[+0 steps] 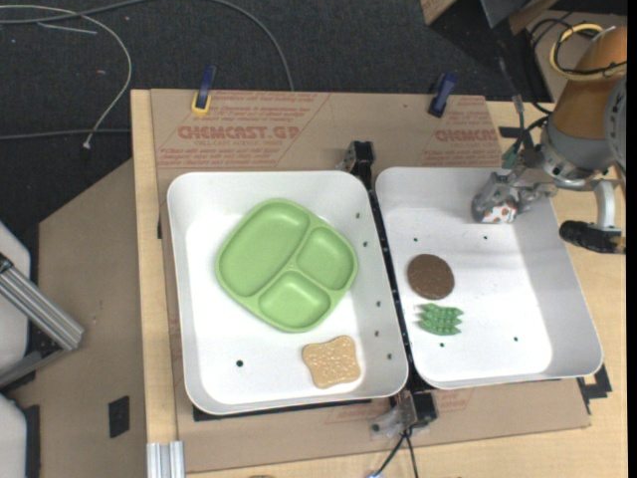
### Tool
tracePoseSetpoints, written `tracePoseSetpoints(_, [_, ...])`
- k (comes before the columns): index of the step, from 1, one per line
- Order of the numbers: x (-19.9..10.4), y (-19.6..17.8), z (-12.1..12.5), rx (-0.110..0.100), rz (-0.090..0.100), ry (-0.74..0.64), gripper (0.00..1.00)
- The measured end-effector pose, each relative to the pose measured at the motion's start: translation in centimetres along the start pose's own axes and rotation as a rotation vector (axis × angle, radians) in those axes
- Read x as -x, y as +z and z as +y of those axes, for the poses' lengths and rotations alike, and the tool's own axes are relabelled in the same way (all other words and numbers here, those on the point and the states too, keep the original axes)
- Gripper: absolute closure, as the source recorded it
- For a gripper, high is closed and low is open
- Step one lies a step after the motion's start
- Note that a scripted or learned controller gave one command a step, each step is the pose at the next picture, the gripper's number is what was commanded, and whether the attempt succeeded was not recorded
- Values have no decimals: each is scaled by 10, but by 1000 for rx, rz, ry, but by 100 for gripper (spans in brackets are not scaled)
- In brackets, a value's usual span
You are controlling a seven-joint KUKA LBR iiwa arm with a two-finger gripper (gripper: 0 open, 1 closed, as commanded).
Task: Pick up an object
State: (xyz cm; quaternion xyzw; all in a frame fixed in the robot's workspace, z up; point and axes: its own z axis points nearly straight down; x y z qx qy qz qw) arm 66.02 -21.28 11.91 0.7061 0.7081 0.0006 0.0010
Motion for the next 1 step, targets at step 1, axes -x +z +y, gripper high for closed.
tracePoseSetpoints(1, [-5,-46,3,5,-1,1,100])
